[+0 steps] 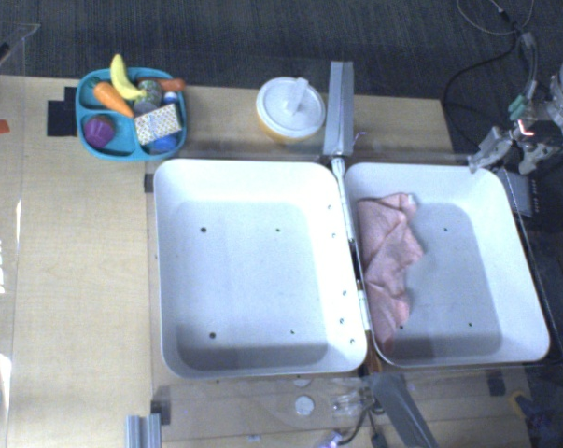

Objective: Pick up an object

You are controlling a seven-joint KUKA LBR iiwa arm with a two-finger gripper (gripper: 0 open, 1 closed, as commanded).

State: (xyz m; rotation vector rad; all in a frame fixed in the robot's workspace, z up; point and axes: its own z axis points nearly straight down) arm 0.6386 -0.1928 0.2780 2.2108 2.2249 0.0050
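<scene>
White bins (253, 180) side by side, largest things on the bench. Right bin (477, 343) holds a pink cloth (389, 259), crumpled against its left wall, long axis running front to back. Gripper (528, 138) sits past that bin's far right corner; cloth lies left and nearer. Can't tell the claw's state.

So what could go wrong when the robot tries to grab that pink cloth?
The pink cloth lies crumpled against the right bin's left wall, so a finger might hit the wall. It is soft, so the gripper, now up past the bin's far right corner, might pinch only a fold that slips out.
</scene>
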